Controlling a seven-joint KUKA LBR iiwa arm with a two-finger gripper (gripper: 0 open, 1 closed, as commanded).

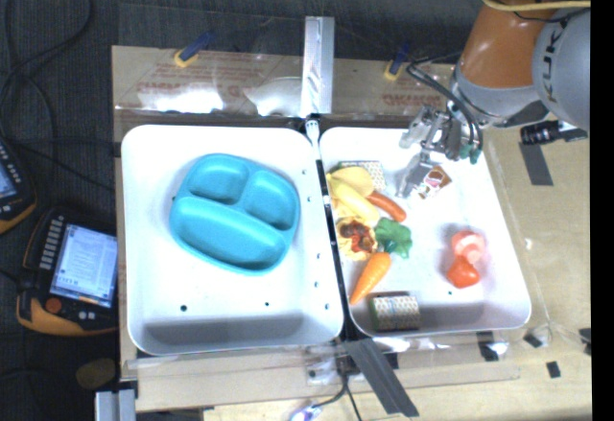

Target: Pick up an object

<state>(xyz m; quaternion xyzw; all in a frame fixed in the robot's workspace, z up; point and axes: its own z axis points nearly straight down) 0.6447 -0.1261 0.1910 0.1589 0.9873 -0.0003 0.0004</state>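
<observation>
My gripper hangs over the upper middle of the right bin, below the orange-banded wrist. A small red and white packet lies right beside its tip; I cannot tell whether they touch. Just left of it lie a yellow banana and a red sausage-shaped toy. Lower in the bin are a green broccoli, an orange carrot, a red and pink fruit and a grey-brown block.
The left bin holds a blue divided plate. A metal post stands behind the ridge between the bins. Clamps and plastic sheet lie along the back edge. A handheld controller sits off the bench at left.
</observation>
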